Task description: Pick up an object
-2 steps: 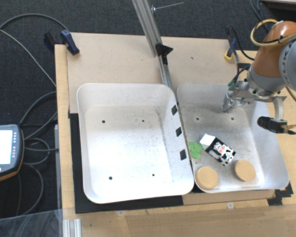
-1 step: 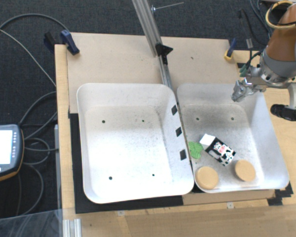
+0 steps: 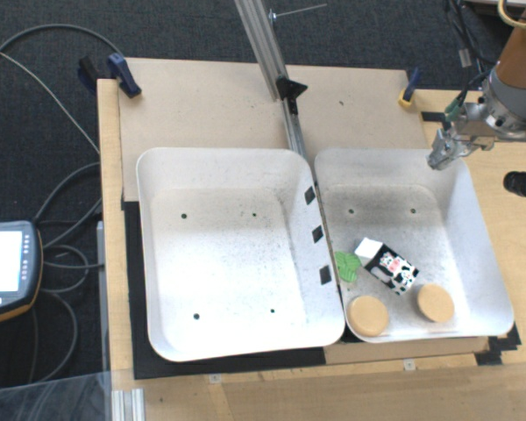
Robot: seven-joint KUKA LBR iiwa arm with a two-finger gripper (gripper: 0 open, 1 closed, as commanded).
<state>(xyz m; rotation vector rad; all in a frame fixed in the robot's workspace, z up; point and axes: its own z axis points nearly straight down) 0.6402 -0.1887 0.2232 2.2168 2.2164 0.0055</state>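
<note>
Objects to pick from sit in the right bin [image 3: 473, 235], clustered at its near edge. Going from largest to smallest: the desk [image 3: 202, 103] is a pale board carrying two shallow white bins side by side. The left bin [image 3: 167, 182] shows only dark specks on its floor. The grey arm [image 3: 513, 86] reaches in from the right, high at the far right of the scene. Its pincer [image 3: 442, 154] hangs at the far right corner of the right bin, just above the rim, well apart from the objects. Whether its tips are apart or together cannot be told; they are too small and blurred. Among the objects, two tan round discs lie near the front wall, one disc [image 3: 368, 315] to the left and another disc [image 3: 436, 303] to the right. Just beyond them lies a small black-and-white box [image 3: 389, 265], and a green scrap [image 3: 346, 267] sits beside it on the left. By the look of things nothing is picked up yet; reaching, closing and lifting remain.
</note>
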